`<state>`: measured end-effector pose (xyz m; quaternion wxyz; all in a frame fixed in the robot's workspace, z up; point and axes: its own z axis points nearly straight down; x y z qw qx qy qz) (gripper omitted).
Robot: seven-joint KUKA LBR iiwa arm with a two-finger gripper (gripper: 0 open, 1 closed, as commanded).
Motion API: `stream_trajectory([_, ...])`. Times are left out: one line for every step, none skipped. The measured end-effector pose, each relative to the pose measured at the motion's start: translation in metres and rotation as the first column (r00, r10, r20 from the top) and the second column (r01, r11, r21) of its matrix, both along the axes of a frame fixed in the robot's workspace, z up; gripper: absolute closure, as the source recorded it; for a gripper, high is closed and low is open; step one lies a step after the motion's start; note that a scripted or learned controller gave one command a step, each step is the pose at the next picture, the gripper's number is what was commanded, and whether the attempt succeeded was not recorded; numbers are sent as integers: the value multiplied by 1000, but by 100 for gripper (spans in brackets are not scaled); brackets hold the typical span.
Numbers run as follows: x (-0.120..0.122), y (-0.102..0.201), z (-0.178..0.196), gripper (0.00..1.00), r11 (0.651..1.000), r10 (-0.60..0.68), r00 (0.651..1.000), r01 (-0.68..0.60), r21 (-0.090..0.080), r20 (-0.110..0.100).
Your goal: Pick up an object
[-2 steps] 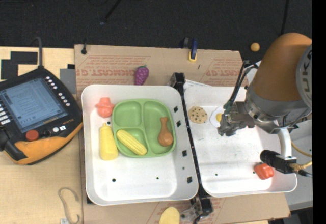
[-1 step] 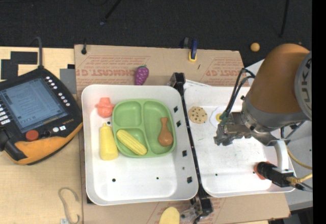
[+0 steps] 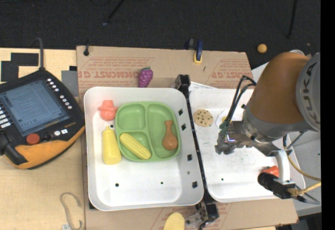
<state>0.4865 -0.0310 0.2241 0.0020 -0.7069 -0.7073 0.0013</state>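
Presumably the nearest risk is a closure on bare floor: the gripper [image 3: 226, 145] hangs low in the right bin [image 3: 230, 187], and whether it is open or closed I cannot tell. The cookie [image 3: 203, 117] lies just beyond, apart from it. Farther off, the corn [image 3: 135, 146] and drumstick [image 3: 169, 137] sit in the green tray [image 3: 146, 114], left bin.

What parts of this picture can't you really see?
- Gripper, camera view: small and dark against the right bin; its fingers can't be made out.
- Orange thing, camera view: partly behind a white part of the arm, so I can't tell what it is.
- Yellow thing, camera view: cut off by the bottom edge.
- Right bin's far side: covered by the arm.
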Motion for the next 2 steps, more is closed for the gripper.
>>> stream_trajectory([5, -6, 13, 100, 1000, -4, 1000, 4, -1, 2])
stream_trajectory([3, -12, 11, 100, 1000, -1, 1000, 1, 0, 1])
